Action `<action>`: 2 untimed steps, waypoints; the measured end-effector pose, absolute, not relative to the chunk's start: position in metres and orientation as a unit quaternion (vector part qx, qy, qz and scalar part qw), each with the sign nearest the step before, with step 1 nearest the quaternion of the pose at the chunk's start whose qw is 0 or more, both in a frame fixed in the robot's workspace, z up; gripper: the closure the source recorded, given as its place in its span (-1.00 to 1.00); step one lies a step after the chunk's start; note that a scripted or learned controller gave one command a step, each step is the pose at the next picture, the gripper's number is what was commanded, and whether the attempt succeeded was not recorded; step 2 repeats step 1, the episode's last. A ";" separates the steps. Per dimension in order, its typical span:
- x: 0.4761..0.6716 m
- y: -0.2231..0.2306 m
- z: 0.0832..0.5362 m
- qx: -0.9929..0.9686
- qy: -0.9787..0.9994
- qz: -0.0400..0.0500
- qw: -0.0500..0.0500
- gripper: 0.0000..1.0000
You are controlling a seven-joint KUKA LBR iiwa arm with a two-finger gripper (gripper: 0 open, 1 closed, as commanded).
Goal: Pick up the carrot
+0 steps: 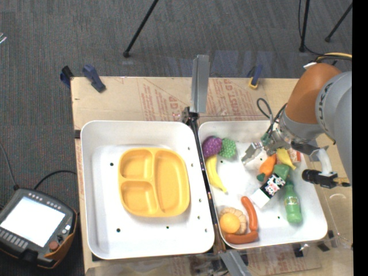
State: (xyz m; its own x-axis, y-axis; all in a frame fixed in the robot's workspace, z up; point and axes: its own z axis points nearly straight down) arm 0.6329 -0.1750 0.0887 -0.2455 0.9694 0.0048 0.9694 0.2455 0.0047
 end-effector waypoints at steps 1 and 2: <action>0.598 -0.146 0.087 -0.655 -0.755 0.000 0.001 -1.00; 0.598 -0.146 0.087 -0.655 -0.755 0.000 0.001 -1.00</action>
